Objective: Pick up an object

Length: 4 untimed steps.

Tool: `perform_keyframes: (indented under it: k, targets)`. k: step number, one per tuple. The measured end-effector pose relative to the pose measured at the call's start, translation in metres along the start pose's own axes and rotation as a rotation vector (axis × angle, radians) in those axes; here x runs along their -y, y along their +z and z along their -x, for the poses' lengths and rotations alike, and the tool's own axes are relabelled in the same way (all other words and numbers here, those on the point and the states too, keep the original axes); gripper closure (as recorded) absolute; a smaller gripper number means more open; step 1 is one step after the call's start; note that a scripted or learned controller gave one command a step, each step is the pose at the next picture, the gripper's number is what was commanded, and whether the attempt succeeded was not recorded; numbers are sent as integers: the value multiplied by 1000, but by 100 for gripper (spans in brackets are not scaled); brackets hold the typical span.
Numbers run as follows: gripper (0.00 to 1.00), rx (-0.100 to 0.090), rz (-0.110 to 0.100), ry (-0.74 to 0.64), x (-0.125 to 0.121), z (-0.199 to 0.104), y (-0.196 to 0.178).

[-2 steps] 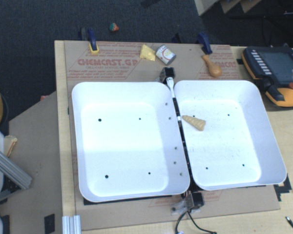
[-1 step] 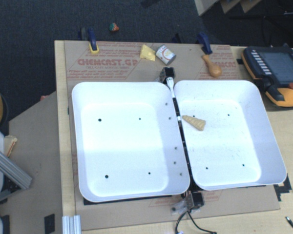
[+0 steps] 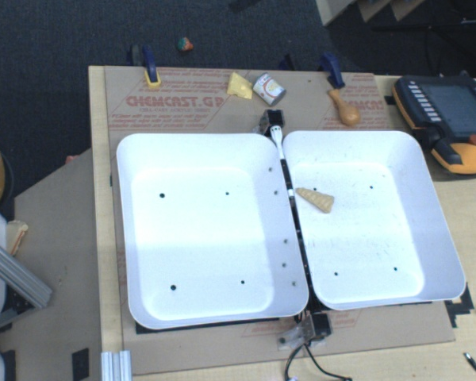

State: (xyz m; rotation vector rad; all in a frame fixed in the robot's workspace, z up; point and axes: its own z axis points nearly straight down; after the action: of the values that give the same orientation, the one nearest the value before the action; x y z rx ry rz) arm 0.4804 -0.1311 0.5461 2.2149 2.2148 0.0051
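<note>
Lying in the right bin [image 3: 428, 213], close to its left wall and toward its far edge, is a tan cone [image 3: 315, 199], tip pointing away from that wall. Beyond the bin's far edge, on the counter [image 3: 214, 109], sit a yellow wedge [image 3: 239, 86], a small box [image 3: 269, 89] and a wooden peg [image 3: 344, 108].

The arm and its pincer are somewhere off to the side, past what the camera sees.
</note>
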Motion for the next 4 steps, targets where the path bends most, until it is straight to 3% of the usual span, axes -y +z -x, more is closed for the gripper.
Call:
perform_keyframes:
  k: [1,2,3,4]
  targets:
    - [100,3,6,0,-1,0,-11]
    - [0,2,5,0,-1,0,-11]
    - [100,5,11,0,-2,0,-22]
    - [0,5,10,0,-2,0,-21]
